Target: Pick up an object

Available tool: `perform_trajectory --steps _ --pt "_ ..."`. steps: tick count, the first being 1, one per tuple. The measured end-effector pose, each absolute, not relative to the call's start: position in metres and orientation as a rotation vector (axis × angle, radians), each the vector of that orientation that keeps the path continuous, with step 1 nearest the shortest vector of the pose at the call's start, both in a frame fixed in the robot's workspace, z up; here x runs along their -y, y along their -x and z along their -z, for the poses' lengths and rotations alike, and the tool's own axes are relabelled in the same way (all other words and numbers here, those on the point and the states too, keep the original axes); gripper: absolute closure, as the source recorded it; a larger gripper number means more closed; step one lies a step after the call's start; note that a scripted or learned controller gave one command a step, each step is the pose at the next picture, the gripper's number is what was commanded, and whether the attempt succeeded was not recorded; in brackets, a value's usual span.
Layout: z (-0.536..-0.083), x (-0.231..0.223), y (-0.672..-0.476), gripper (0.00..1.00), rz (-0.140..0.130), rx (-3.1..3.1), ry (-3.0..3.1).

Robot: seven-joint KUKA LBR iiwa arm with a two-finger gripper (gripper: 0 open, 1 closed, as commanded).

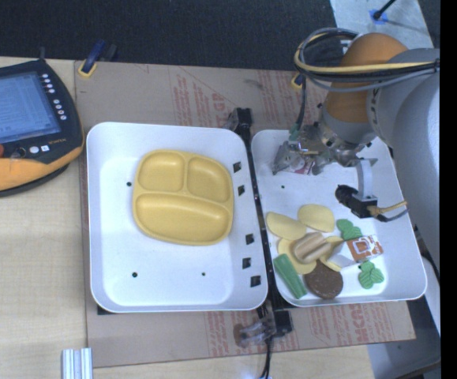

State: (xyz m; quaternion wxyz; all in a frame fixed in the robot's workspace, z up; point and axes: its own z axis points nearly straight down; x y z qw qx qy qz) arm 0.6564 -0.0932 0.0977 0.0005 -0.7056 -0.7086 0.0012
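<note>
Well to the left of the pincer [295,158], out on the wooden bench [31,259], lies a teach pendant [19,125] with a lit screen and an orange underside. Nearer the pincer, still on its left, a yellow divided plate [185,196] sits in the left bin [110,283]. A brown cardboard sheet [189,93] lies under both bins.

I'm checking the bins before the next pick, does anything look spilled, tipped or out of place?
Nothing stands out. The yellow divided plate lies flat in the left bin. The toy food pile sits heaped inside the right bin, nothing over the rim. The gripper hangs over that bin's far end.
</note>
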Motion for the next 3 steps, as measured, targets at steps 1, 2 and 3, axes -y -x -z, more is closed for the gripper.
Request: perform_trajectory --steps 1,2,3 --pt "-0.110 0.094 -0.657 0.00 -0.002 2.225 2.218" --pt "-0.092 0.099 -0.656 0.00 -0.006 2.225 2.215" --pt "-0.107 0.104 -0.657 0.00 -0.002 2.226 2.217"
